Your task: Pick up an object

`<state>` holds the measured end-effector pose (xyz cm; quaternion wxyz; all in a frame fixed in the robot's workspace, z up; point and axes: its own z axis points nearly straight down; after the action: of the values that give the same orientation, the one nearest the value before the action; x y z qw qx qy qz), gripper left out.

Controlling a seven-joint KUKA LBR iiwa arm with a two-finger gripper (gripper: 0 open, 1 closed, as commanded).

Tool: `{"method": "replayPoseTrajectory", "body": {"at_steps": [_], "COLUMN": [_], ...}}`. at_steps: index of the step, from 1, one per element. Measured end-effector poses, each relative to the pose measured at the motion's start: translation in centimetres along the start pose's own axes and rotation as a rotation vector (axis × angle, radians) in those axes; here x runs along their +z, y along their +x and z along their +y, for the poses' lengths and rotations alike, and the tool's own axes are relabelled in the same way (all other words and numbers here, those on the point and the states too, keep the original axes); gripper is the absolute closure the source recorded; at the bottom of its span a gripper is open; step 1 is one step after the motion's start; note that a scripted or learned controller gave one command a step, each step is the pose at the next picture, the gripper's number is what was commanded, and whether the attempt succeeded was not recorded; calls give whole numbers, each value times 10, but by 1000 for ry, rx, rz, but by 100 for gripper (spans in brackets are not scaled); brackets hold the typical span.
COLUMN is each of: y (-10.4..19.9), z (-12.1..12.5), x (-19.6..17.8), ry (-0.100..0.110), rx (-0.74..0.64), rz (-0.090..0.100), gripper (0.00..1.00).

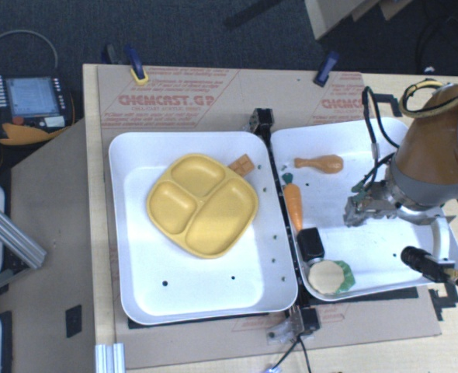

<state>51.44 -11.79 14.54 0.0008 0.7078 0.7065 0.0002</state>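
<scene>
A: Okay, quick one. Where's the pincer (359, 210)?

B: Over the right bin (384, 142), about mid-bin, hanging off the grey wrist with the orange band. Nothing between its tips that I can see. Apart or together? Cannot tell, too small and dark from this angle.

A: Task thing?

B: Any object counts. Candidates all sit left of the pincer, along the bin's left side: carrot (293, 207), black block (310, 244) just below it, round cream piece with a green edge (331, 277) in the near-left corner, and a tan drumstick-shaped toy (320, 163) up toward the far side.

A: Nearest?

B: Black block or carrot, I'd judge, both to the pincer's left. Drumstick is up-left, apart from the rest.

A: Axis on the carrot?

B: Long axis runs far-to-near, parallel to the divider between the bins, tight beside the wall. Drumstick lies crossways, left-right.

A: So the move?

B: Shift left, then down. Carrot by the wall looks risky; drumstick has free room around it.

A: Left bin (128, 208)?

B: Yellow divided plate (202, 205), small brown piece (241, 164) at its far edge. Well apart from the pincer.
</scene>
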Motion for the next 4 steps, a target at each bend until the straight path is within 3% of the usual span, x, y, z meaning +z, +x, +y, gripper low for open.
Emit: {"method": "replayPoseTrajectory", "body": {"at_steps": [2, 3, 4], "y": [-6, -6, 47], "z": [6, 6, 14], "x": [-125, -138, -121], "ry": [-7, -2, 4], "rx": [-2, -2, -7], "rz": [-2, -1, 3], "gripper": [100, 100, 100]}}
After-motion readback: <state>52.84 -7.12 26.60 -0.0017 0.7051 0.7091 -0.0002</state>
